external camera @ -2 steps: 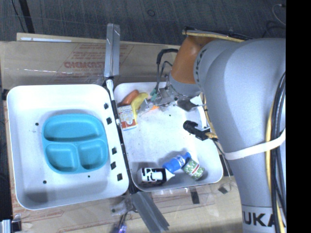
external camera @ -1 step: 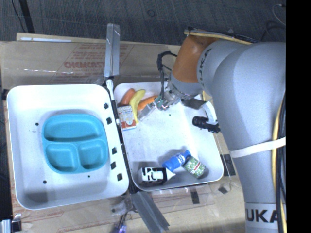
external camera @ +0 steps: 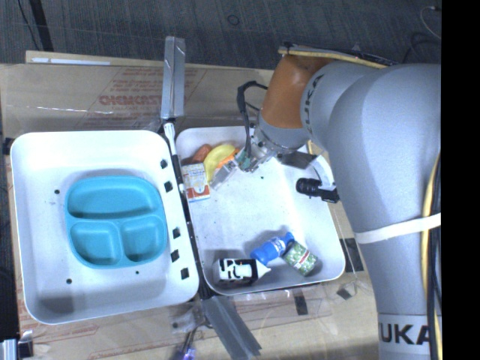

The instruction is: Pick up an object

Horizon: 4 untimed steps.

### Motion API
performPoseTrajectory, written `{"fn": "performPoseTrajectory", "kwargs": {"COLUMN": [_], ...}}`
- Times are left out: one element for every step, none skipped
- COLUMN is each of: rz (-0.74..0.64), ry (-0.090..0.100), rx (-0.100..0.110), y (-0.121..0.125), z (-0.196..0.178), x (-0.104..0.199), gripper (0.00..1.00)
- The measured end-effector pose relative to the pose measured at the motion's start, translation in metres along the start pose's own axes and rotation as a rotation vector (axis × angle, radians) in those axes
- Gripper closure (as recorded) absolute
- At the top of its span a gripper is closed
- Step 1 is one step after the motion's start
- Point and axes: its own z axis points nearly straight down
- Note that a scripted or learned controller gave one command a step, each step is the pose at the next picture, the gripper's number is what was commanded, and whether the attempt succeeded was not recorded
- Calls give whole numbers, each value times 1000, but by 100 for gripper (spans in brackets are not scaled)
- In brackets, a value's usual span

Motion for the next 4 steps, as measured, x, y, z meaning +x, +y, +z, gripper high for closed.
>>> {"fn": "performPoseTrajectory", "kwargs": {"rz": [-15,-30,-4,8], "ry": [4,1,1,-6], "rx": [-3,-1,-4,-2], "y": [-1,0,1,3], "z": [0,0,0,-1], "x": [-2,0,0,3], "gripper": [0,0,0,0]}}
